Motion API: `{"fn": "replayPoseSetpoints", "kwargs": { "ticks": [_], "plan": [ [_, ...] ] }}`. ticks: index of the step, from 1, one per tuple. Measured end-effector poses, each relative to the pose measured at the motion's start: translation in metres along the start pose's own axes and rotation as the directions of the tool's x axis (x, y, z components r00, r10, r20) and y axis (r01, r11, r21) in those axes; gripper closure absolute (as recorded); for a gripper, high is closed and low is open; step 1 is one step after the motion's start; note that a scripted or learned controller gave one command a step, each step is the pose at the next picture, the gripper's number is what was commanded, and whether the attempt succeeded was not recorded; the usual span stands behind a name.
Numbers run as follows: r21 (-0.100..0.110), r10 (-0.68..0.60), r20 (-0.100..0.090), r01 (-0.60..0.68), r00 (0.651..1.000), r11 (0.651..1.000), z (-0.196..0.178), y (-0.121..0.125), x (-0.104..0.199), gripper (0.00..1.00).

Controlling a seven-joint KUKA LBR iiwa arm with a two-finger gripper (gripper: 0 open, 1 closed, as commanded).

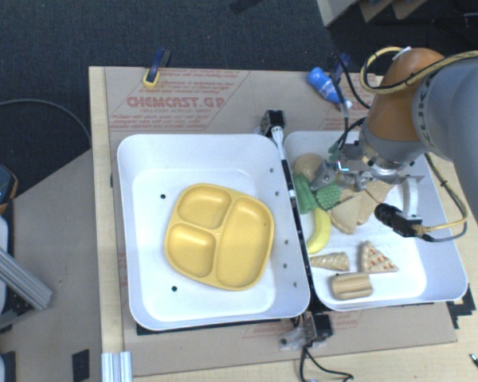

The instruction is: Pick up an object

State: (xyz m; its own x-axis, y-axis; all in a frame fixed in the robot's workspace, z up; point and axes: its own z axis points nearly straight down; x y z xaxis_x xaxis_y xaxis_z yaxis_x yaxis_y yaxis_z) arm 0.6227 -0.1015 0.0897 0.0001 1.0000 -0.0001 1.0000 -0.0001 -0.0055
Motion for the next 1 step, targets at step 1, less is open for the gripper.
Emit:
{"fn": "replayPoseSetpoints", "kwargs": {
  "ticks": [1],
  "plan": [
    [-0.007,0.001,0.0,-0.001,1.0,1.0,-0.0141,0.0018,0.0,1.0]
  ]
}}
